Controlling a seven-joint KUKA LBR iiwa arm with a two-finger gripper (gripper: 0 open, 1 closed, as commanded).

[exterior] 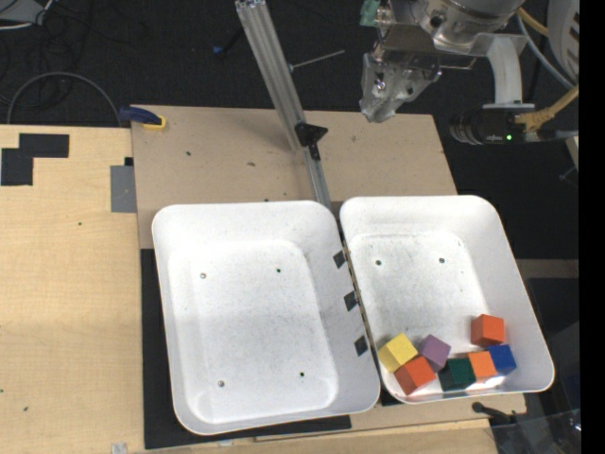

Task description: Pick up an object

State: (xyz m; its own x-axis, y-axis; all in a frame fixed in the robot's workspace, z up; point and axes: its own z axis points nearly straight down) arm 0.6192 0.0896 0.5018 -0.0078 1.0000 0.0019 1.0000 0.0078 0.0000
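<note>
You've got two white bins side by side: left bin [248, 315] lower centre, right bin [437, 239] lower right. Arm [473, 8] sits at the top right, gripper [383, 102] hanging above the bench, well apart from both bins. Can't tell its finger state from here. Blocks cluster in the right bin's lower corner: red [488, 329], yellow [398, 351], purple [435, 350], blue [503, 358].

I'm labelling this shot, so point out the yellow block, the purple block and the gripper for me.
yellow block [398, 350]: camera view, on its top face.
purple block [436, 349]: camera view, on its top face.
gripper [380, 110]: camera view, at its lower tip, above the bench.
</note>
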